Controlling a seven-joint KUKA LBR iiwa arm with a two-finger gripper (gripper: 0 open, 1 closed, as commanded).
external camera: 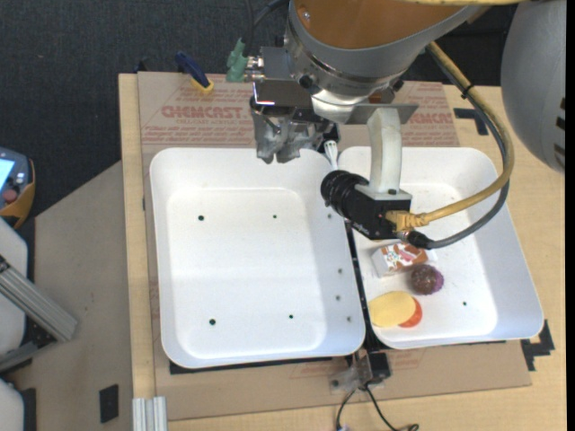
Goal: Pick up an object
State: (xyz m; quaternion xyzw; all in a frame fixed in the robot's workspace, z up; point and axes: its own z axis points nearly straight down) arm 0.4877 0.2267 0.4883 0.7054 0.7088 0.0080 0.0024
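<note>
Three small objects lie in the right bin [476,241], near its front left corner: a red and white packet [398,257], a dark purple ball [427,279] and a yellow disc with a red edge [395,311]. My gripper [283,142] hangs over the far rim of the left bin [243,268], well away from these objects. The arm's wide grey and orange body covers the far part of both bins. I see no object in the gripper.
A black cylinder [359,206] with a yellow cable [467,200] hangs over the divide between the bins, just behind the packet. Both bins rest on a cardboard sheet [180,115] with a blue clamp [195,72] at its far edge.
</note>
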